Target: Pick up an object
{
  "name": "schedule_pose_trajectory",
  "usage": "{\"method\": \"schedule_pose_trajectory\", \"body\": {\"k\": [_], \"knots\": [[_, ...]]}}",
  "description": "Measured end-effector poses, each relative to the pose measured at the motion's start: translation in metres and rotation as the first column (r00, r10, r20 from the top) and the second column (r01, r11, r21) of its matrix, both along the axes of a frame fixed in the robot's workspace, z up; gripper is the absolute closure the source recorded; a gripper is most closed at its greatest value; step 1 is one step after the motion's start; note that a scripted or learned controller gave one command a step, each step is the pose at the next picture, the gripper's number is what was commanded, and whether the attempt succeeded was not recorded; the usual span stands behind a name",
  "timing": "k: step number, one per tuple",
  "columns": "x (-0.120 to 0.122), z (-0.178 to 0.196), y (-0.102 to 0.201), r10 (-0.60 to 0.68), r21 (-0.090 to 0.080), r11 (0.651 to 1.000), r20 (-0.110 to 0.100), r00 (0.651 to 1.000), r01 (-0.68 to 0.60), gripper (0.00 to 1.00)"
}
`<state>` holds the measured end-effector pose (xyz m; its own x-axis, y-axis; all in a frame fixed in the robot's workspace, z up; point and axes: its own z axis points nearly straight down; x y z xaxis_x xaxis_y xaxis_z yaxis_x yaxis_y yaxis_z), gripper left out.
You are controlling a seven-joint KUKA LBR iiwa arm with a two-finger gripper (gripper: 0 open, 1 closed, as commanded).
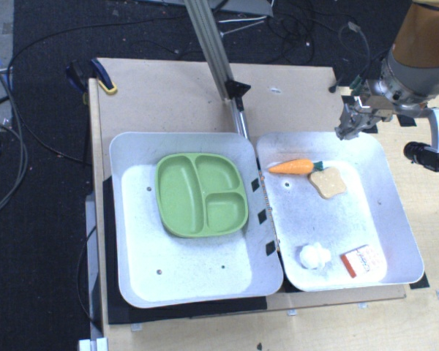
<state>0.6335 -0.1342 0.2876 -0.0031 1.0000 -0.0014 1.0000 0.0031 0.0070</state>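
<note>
The right bin (395, 218) holds an orange toy carrot (291, 167) at its far left, with a tan bread-slice toy (328, 183) just right of it. A small white lumpy object (314, 255) and a red-and-white packet (363, 261) lie near the bin's front edge. My gripper (349, 128) hangs over the far right rim of that bin, well clear of all of them, with nothing seen between its fingers.
The left bin (132, 269) carries a green divided plate (203, 194). A metal pole (212, 42) slants down to the gap between the bins. Black clips sit along the divider (264, 203). The bench (168, 86) extends behind both bins.
</note>
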Motion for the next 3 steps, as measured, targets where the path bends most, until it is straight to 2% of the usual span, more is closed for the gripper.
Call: {"method": "schedule_pose_trajectory", "body": {"k": [1,2,3], "knots": [[0.001,-0.001,0.061,0.005,0.003,1.0,-0.007,1.0,-0.005,1.0],[0.002,-0.02,0.109,0.004,0.003,1.0,-0.008,1.0,-0.004,1.0],[0.005,-0.03,0.173,0.005,0.003,1.0,-0.008,1.0,-0.005,1.0]]}}
